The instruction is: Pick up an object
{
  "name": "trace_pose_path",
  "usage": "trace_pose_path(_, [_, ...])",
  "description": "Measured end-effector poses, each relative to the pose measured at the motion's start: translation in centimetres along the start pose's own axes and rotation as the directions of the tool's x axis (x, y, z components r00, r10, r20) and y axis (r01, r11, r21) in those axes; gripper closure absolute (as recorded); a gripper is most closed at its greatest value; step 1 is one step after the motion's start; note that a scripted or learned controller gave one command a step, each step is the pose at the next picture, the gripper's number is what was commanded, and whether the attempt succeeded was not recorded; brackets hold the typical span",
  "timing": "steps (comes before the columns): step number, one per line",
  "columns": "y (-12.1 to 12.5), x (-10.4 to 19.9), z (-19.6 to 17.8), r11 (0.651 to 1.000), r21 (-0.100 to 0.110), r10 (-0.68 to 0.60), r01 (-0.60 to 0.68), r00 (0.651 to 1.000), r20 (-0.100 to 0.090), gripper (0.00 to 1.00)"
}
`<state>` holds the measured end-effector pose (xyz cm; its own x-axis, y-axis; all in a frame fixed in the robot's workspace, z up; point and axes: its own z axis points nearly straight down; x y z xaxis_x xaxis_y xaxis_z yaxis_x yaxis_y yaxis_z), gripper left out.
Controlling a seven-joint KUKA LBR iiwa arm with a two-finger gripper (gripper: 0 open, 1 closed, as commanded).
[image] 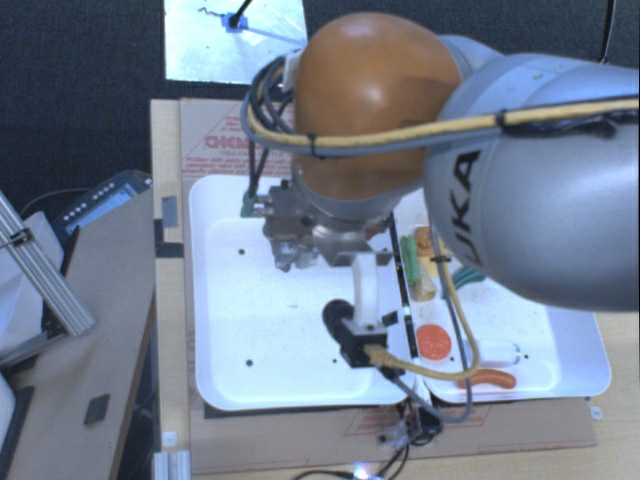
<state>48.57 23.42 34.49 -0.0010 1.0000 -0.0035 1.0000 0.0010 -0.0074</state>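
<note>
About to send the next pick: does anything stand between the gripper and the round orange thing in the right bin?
Yes: the two bins' adjoining walls. The gripper is over the left bin, and the round orange thing lies in the right bin, just past that divide.

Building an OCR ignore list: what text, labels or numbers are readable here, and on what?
"KA": dark letters on the grey arm link; letters before it cut off.
"CHEM": red print on the cardboard sheet; rest hidden, smaller lines blurred.
Red print at the cardboard's front edge: too blurred to read.
Panel of the grey device, left: too small to read.
</note>
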Motion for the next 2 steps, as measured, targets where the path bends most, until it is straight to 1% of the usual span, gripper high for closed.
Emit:
trace_pose_path(1, [0.1, 0.0, -11.2, 1.0, -0.019, -0.004, 0.004, 1.0, -0.01, 1.0])
trace_pose_path(2, [0.0, 0.0, 0.3, 1.0, 0.001, 0.0, 0.0, 1.0, 0.0, 1.0])
